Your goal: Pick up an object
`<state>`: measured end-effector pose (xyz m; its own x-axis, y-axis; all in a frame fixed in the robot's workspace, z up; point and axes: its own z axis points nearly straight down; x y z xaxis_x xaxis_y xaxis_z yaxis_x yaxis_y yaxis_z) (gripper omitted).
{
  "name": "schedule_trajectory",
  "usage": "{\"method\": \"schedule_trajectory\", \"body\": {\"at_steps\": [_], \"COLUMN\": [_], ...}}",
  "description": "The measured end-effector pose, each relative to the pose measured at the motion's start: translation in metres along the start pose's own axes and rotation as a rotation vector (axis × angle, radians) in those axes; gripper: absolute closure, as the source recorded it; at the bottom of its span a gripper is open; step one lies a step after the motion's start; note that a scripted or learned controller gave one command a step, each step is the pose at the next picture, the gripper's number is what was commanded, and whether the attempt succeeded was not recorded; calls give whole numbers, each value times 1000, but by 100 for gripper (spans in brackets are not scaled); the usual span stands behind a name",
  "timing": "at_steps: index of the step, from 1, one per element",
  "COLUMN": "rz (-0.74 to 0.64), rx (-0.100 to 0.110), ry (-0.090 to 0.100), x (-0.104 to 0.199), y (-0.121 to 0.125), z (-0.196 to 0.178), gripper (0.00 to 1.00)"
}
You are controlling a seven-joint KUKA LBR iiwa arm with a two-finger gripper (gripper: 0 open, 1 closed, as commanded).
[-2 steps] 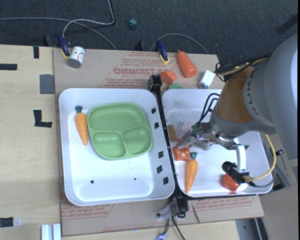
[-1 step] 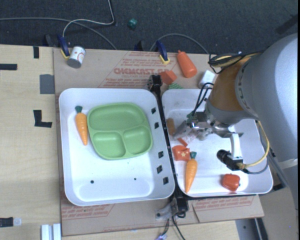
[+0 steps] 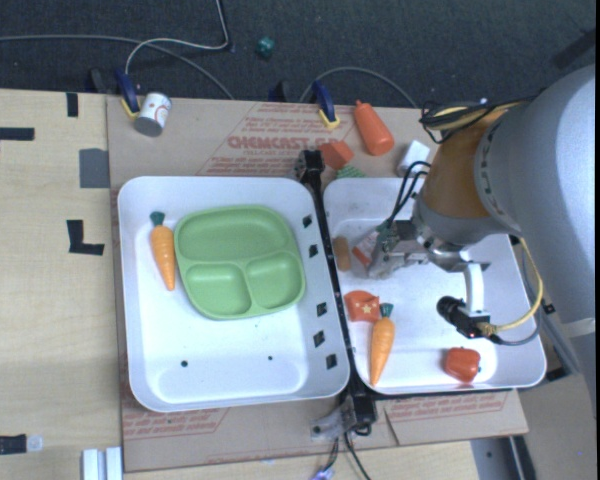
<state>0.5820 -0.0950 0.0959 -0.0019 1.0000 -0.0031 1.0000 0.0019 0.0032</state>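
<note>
At the bottom of the frame, the front rims of the two white bins are lying side by side on a cardboard sheet. In the lower right corner of the right bin [image 3: 510, 373] a small red object [image 3: 462, 363] is sitting against the front wall. To its left, an orange carrot [image 3: 381, 343] is lying with its green top pointing up the frame, close to the wall between the bins. Just above the carrot, an orange-red block [image 3: 361, 306] is resting nearly against the carrot's top.

Further up, the grey arm [image 3: 540, 168] is reaching in from the right of the frame, its orange band showing above the wrist. The gripper [image 3: 380, 255] is hanging low over the centre-left of the right bin. Whether it is released or clenched cannot be told from this angle, and nothing is visibly held. A small brownish piece [image 3: 342, 256] is lying just beside it on the left, near the dividing wall.

In the left bin [image 3: 140, 348], a green divided plate [image 3: 242, 260] is sitting in the upper half, and a second carrot [image 3: 163, 253] is lying just beside the plate's left edge.

Beyond the bins, toward the top of the frame, an orange cone-shaped toy [image 3: 373, 128] and a small white cylinder [image 3: 154, 113] are resting on the cardboard, well apart.
</note>
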Motion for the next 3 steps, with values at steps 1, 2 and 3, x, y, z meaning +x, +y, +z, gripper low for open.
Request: {"method": "schedule_trajectory", "body": {"at_steps": [1, 2, 3], "rz": [0, -1, 0], "rx": [0, 1, 1], "ry": [0, 2, 2], "x": [0, -12, -6], "y": [0, 48, 77], "z": [0, 10, 11], "gripper": [0, 0, 0]}}
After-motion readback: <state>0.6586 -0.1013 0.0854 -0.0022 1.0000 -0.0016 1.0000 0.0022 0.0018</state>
